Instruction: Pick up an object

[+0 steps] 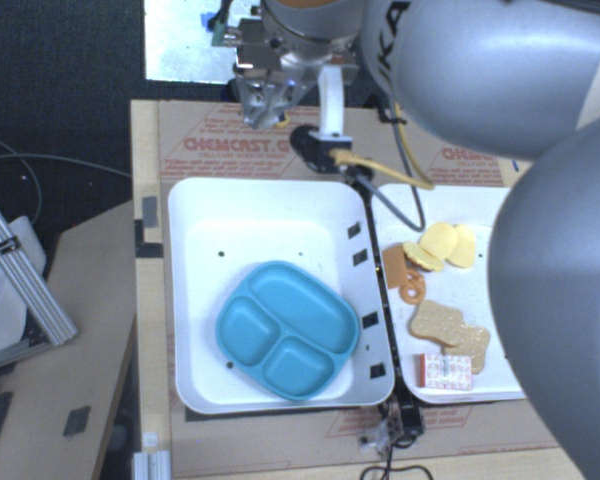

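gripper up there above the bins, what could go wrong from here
1. The gripper hangs past the far edge of the left bin, far from the food pieces in the right bin, so a straight descent would likely grab nothing.
2. The blue tray is wide and shallow, likely hard to pinch.

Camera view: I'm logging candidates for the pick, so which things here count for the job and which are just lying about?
Job:
blue divided plate
yellow pieces
pretzel
tan crackers
small packet
tool

Lying about:
cardboard sheet
black cable
metal frame
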`<state>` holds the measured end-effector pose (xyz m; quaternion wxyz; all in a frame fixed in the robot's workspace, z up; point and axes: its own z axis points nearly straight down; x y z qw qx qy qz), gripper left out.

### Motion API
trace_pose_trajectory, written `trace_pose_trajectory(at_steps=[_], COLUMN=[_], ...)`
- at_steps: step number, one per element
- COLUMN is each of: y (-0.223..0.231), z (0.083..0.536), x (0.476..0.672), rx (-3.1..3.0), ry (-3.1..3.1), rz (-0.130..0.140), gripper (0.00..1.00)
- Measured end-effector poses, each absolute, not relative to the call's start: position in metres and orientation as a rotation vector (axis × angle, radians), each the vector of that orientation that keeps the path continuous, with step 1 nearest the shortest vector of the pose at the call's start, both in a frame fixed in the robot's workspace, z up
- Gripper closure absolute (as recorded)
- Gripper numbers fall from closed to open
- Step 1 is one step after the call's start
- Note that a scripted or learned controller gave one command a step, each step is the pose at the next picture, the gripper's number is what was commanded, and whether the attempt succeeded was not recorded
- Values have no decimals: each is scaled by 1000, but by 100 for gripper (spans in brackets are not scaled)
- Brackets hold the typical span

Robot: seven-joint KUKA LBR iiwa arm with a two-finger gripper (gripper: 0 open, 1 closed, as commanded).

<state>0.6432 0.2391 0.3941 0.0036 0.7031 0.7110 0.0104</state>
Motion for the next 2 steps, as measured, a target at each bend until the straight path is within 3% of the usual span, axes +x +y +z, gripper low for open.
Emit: trace_pose_trajectory(at_steps=[1, 2], y=[234, 234], z=[246, 77], x=[644, 662], rx=[2224, 2219], ry=[2225, 2226], rz=[-14, -5], gripper=[100, 100])
